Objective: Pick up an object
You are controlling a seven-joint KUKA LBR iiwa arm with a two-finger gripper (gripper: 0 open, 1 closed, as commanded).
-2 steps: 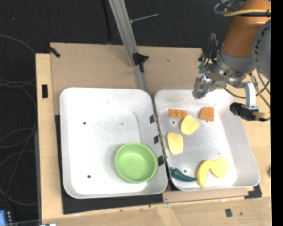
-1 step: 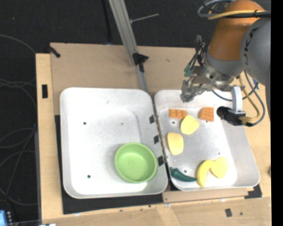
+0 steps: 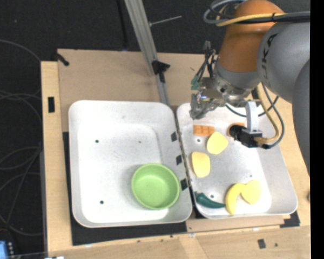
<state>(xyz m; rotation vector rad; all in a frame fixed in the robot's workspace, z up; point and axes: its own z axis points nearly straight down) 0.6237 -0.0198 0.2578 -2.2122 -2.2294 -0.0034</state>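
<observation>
We see a tan surface (image 3: 113, 74) carrying two white bins: the left bin (image 3: 108, 128) and the right bin (image 3: 270, 182). A grey metal pole (image 3: 143, 34) slants above them.

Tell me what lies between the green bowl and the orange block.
In the camera view, a yellow piece lies between the green bowl and the orange block, past the bins' adjoining walls.

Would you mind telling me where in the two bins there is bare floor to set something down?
The left bin has the most room: its whole floor is bare above and left of the green bowl. The right bin is crowded: orange block, yellow pieces and a teal item fill its left and front; the gripper hangs over its back corner.
</observation>
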